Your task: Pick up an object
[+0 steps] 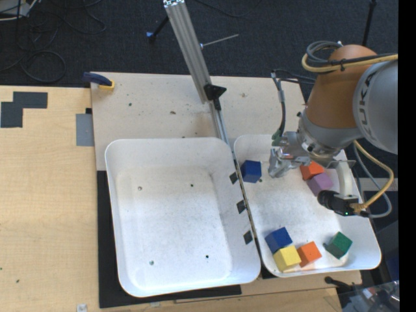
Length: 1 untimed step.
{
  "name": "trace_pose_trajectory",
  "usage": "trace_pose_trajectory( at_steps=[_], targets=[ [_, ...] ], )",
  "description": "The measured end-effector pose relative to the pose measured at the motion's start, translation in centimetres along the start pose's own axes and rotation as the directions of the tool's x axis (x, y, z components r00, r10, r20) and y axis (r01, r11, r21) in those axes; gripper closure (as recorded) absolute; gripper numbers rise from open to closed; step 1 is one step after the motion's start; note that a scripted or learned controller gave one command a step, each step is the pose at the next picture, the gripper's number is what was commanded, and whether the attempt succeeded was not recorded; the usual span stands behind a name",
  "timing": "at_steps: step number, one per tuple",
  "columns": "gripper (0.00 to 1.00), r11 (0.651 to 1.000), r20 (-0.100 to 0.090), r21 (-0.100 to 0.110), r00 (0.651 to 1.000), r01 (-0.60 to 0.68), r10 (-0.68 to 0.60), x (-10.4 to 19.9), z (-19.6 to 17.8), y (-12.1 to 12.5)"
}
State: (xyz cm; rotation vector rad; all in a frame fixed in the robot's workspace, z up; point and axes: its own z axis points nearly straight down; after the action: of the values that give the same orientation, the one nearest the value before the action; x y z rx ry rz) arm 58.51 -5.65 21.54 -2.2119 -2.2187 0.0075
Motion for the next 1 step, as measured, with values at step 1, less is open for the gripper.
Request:
trace_pose_trajectory(
  at_steps=[1],
  targets=[
    [1.00,1.000,0.000,0.000,1.000,0.001,-0.001,5.74,0.34,-0.52]
  ],
)
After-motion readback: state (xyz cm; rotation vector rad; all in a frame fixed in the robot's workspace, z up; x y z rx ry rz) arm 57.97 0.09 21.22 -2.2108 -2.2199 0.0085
